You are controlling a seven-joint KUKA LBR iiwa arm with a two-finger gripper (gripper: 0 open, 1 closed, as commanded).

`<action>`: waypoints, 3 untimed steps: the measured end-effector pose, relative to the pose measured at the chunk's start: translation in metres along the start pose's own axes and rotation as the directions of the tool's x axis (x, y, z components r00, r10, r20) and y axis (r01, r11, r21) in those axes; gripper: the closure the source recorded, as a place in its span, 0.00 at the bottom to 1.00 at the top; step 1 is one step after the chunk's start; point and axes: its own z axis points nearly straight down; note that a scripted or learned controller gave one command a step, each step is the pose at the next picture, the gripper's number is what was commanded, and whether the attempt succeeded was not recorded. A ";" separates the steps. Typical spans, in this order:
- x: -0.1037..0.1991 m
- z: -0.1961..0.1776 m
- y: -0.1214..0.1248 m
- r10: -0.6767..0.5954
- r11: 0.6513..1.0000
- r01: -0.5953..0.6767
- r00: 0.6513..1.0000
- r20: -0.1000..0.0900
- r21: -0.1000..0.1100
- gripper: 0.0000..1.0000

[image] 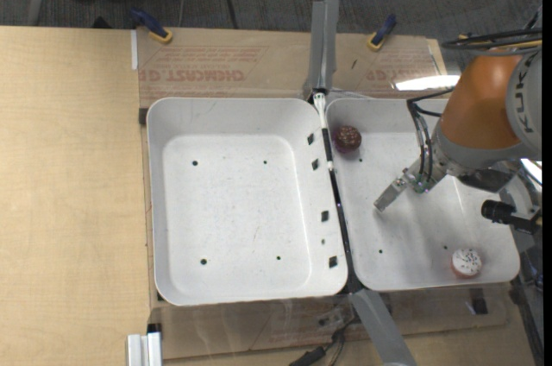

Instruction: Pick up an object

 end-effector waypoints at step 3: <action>-0.036 -0.011 0.089 -0.018 1.000 0.018 1.000 0.004 -0.004 0.00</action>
